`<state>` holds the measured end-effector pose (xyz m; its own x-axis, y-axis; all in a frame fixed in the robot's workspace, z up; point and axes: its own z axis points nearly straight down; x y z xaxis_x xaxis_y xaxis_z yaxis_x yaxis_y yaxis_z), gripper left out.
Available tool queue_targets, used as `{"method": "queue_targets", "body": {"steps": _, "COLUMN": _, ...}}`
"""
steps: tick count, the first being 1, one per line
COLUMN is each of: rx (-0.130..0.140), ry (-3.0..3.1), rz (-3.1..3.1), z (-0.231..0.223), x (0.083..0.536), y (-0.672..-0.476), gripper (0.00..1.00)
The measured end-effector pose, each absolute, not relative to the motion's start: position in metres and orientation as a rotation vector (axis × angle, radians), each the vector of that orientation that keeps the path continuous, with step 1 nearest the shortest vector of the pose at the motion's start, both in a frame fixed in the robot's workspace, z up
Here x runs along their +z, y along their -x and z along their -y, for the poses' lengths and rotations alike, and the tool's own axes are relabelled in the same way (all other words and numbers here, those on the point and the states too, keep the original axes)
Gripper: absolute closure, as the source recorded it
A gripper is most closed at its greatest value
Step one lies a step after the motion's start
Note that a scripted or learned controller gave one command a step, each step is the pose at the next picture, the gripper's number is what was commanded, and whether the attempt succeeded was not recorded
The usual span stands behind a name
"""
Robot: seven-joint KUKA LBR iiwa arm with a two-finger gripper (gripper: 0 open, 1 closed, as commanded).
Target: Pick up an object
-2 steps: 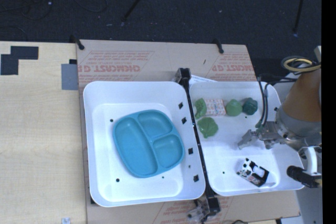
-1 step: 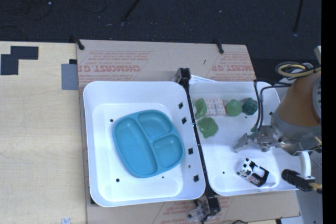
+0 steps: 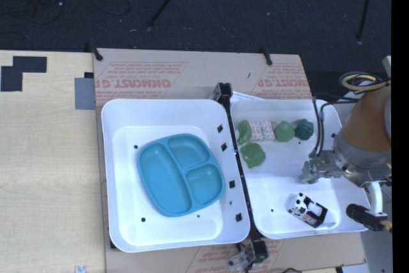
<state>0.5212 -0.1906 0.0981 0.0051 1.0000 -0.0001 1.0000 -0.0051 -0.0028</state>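
The right bin point(image 3: 281, 227) holds several small things. Along its far side lie a green lump point(image 3: 243, 132), a pale patterned packet point(image 3: 261, 130), a light green ball point(image 3: 284, 132) and a dark teal ball point(image 3: 304, 130). A larger green lump point(image 3: 253, 155) sits just in front of them, by the divider. Close to the front wall lies a black-and-white object point(image 3: 307, 210). My gripper point(image 3: 312, 174) hangs low over the right side of this bin, between the teal ball and the black-and-white object, touching neither. Nothing shows in its grasp.
The left bin point(image 3: 121, 131) bears a blue divided plate point(image 3: 180, 172). A black divider point(image 3: 233, 163) joins the two bins. The grey arm with its orange band point(image 3: 365, 124) crosses the right bin's right wall. Cardboard lies under both bins.
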Motion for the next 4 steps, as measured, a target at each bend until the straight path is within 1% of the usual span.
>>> {"method": "queue_targets", "body": {"steps": 1, "rx": -0.002, "ry": 2.229, "rz": 2.218, "z": 0.2, "x": 0.158, "y": -0.523, "gripper": 1.0}}
{"method": "queue_targets", "body": {"steps": 2, "rx": -0.002, "ry": 2.228, "rz": 2.219, "z": 0.202, "x": 0.209, "y": -0.514, "gripper": 1.0}}
{"method": "queue_targets", "body": {"steps": 3, "rx": -0.002, "ry": 2.221, "rz": 2.226, "z": 0.196, "x": 0.256, "y": -0.521, "gripper": 1.0}}
{"method": "queue_targets", "body": {"steps": 4, "rx": 0.0, "ry": 2.213, "rz": 2.224, "z": 0.144, "x": 0.242, "y": -0.529, "gripper": 1.0}}
